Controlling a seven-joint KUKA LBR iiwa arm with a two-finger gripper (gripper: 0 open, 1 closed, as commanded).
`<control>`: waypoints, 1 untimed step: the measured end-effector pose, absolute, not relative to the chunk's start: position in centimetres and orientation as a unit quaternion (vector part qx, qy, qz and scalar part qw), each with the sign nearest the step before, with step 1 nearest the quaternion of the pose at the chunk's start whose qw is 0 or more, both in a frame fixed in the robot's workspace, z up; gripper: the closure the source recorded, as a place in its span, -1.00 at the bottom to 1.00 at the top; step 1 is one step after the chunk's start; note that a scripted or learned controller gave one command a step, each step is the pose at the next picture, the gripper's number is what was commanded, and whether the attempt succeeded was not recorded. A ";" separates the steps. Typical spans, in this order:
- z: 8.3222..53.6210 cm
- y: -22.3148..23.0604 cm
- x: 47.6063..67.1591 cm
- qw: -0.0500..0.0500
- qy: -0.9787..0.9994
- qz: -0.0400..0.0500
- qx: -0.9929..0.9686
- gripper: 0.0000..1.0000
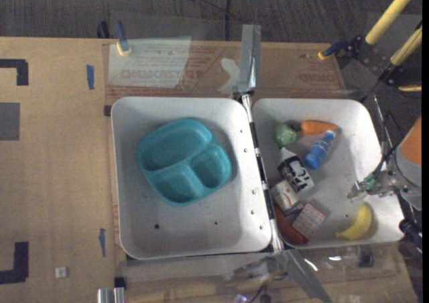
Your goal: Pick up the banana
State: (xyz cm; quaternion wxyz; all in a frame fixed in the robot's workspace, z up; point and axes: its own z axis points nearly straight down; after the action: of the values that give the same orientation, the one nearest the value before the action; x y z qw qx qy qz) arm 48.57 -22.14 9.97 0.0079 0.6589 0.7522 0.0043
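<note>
Yellow banana [357,223] lies in the near right corner of the right bin [348,110], resting on the bin floor. Gripper [365,188] hangs just above and beyond the banana, apart from it; whether its jaws are released or clenched cannot be told. Left of the banana: a small carton [308,218]. Farther from the banana: blue bottle [320,150], carrot [318,127]. Left bin [127,161] bears a teal tray [184,160].

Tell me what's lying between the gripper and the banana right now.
Nothing: in the camera view only bare white bin floor separates the gripper from the banana just below it.
</note>
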 end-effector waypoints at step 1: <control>9.9 -21.8 48.6 0.004 0.754 0.006 0.657 -1.00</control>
State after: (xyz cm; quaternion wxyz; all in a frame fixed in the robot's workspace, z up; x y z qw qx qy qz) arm 48.61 -21.82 9.94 0.0043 0.6572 0.7537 0.0058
